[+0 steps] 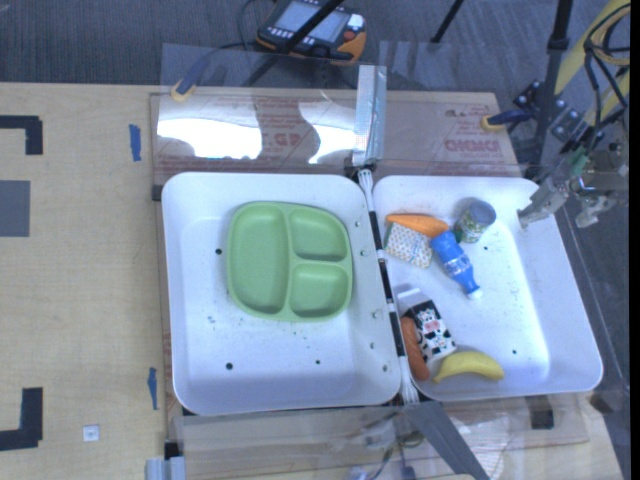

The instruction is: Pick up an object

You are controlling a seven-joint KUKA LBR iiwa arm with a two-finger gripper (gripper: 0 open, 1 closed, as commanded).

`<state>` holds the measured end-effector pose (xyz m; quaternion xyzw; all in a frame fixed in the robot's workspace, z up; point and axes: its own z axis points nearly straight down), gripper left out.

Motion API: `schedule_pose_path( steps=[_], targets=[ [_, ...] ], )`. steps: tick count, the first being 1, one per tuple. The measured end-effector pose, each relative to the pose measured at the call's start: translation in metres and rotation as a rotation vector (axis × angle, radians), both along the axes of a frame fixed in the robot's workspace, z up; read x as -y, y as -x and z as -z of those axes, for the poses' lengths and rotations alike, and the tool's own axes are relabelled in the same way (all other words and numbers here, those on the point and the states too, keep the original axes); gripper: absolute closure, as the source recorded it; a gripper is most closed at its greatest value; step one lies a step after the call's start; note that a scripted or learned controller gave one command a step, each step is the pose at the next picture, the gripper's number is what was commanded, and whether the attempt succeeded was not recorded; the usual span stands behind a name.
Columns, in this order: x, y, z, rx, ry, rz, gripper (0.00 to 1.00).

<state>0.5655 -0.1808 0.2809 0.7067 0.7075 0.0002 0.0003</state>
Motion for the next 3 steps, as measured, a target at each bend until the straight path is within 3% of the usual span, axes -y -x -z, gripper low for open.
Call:
schedule_pose_path(
  steps=[1,2,3],
  targets=[
    [-0.038,-0.027,0.124,0.000,-0.001,-0.281,0.00],
    [-0.055,-0.084,0.146,0.018,0.022,-0.157,0.00],
    [-0.056,-0.087,0.143,0.010,0.011,-0.078,0.00]
  ],
)
